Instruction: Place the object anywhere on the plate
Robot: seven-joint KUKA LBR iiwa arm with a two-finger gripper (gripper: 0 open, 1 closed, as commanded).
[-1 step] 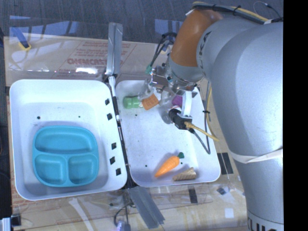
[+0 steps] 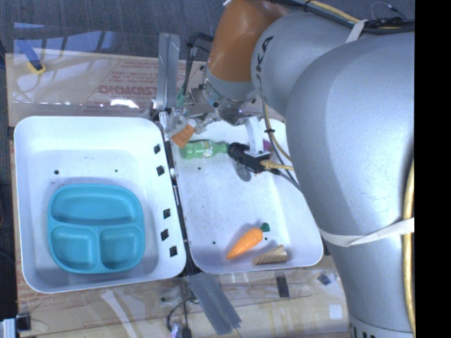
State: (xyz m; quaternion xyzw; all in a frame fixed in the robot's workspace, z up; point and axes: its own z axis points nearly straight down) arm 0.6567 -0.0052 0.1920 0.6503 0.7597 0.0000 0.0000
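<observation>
Your gripper (image 2: 184, 127) sits at the top edge of the right bin (image 2: 232, 259), apparently clamped on a small orange piece (image 2: 182, 136). You're in the carrying step; next, swing left over the blue plate (image 2: 95, 229), lower left, and release.
</observation>
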